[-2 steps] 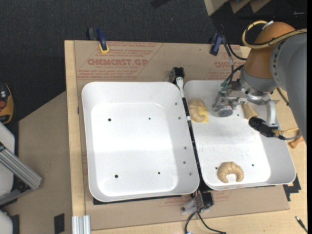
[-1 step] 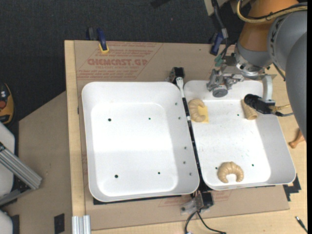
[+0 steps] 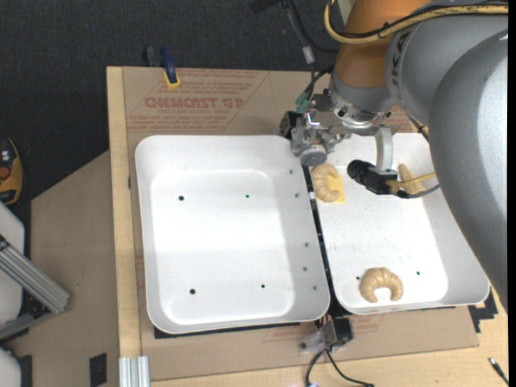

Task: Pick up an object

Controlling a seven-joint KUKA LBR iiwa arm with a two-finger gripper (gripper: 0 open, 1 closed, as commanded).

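Two objects lie in the right bin (image 3: pixel 451 280). A pale tan pastry-like piece with a yellow edge (image 3: pixel 328 184) rests near the bin's far left corner, close to the wall between the bins. A tan croissant shape (image 3: pixel 380 284) sits near the front edge. My gripper (image 3: pixel 310 148) hangs over the far left corner of the right bin, just behind and slightly left of the pale tan piece, very close to it. I see nothing held in it.
The left bin (image 3: pixel 153 216) is a shallow white tray beside the right one, and their walls meet at a ridge (image 3: pixel 316 232). Both stand on a cardboard sheet (image 3: pixel 201 95). The grey arm covers the right bin's far right side.
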